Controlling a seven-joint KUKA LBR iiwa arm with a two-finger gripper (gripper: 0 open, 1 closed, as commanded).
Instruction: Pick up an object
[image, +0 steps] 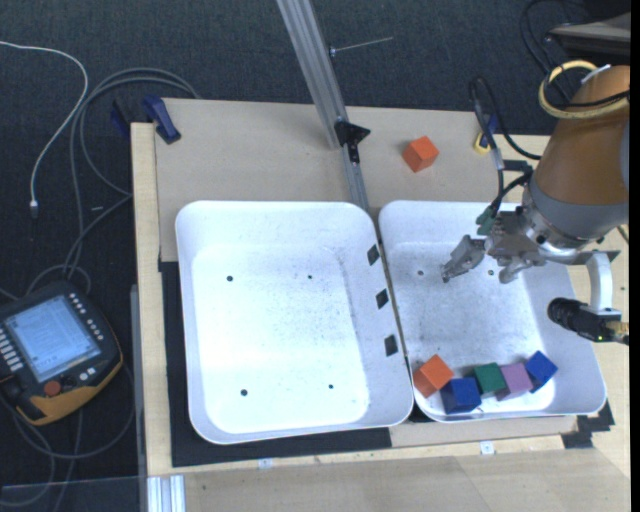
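- five blocks sit in a row along the near wall of the right bin (560, 300): orange block (433, 373), blue block (461, 394), green block (489, 379), pink block (516, 378), second blue block (540, 368).
- they touch or nearly touch; the row curves along the bin's near rim, its long axis running left to right.
- a sixth block, a stray orange one (421, 153), lies on the bench (250, 150) beyond the bins, well apart from the rest.
- left bin (270, 320) holds nothing that can be made out.
- gripper (478, 258) hangs over the upper middle of the right bin, fingers spread apart with nothing between them.
- key relation: the row lies toward the near rim from the gripper, and the green and pink blocks are about straight below it in the view.
- judgement: the next move calls for travel toward the near rim, then descent; tight packing against the wall could block a finger.
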